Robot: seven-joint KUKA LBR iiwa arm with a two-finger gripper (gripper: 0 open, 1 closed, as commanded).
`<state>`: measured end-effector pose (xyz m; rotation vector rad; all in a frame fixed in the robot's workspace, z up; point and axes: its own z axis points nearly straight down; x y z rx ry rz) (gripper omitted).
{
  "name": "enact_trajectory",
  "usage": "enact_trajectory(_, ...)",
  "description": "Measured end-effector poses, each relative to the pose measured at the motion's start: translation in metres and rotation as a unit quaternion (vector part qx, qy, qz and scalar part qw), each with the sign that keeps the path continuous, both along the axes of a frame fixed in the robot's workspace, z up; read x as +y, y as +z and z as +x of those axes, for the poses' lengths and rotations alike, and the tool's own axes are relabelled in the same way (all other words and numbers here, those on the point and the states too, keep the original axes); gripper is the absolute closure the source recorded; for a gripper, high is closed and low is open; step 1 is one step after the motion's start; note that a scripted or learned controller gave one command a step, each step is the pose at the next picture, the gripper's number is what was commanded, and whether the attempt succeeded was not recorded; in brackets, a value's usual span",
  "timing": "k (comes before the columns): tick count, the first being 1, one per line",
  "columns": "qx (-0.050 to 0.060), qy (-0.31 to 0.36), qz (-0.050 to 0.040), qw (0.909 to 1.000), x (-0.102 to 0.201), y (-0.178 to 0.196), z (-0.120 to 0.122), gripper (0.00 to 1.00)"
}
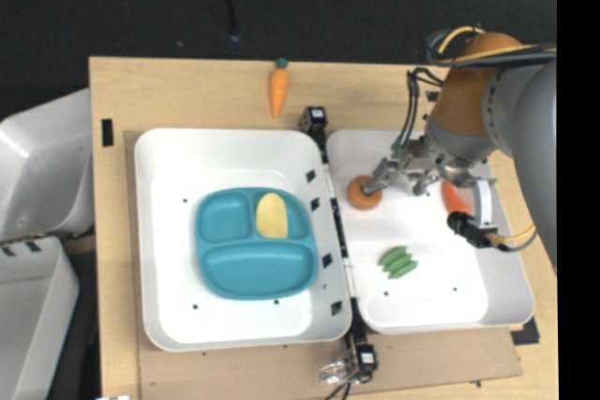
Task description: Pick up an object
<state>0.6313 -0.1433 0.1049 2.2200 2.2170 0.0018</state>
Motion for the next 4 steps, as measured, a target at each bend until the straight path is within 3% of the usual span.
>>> enact_trajectory(1, -0.003, -0.001, 0.0004, 1.0, -0.001, 0.013, 0.002, 1.0)
enact_trajectory(4, -0.001, 0.002, 0.0002, 1.0, -0.015, 0.188, 0.01, 1.0)
